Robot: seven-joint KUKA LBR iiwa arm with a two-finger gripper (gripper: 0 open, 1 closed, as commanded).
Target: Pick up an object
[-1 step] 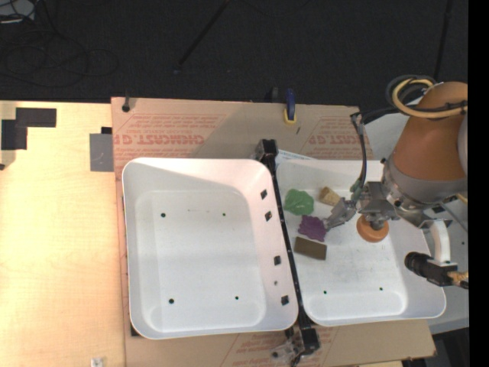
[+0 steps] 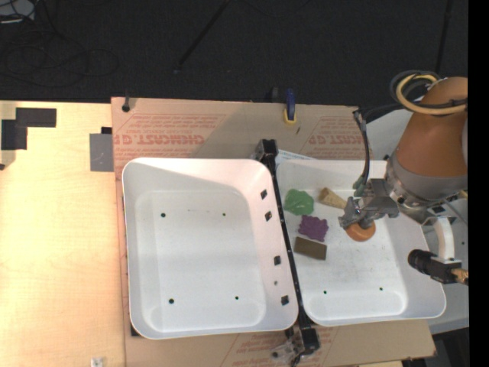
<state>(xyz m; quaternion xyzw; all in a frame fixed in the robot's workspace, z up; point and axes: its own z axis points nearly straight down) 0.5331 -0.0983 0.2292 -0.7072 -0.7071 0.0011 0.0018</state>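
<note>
you have the arm reaching in over the right bin, its orange band high above the wrist. the jaws sit low over that bin's upper right part, directly above a small orange object (round, half hidden by the metal of the jaws). whether the jaws are spread or closed, you cannot tell from this angle, and nothing shows clearly between them.

taking the orange object as your landmark: a purple lump lies just to its left, well apart from it. a brown block rests touching or nearly touching the purple lump's lower edge, lower-left of the orange object. a green lump lies further left and higher, near the wall shared by the two bins. a tan piece lies up and left of the orange object, between the green lump and the jaws.

the left bin stands further left, beside the right bin on the counter.
</note>
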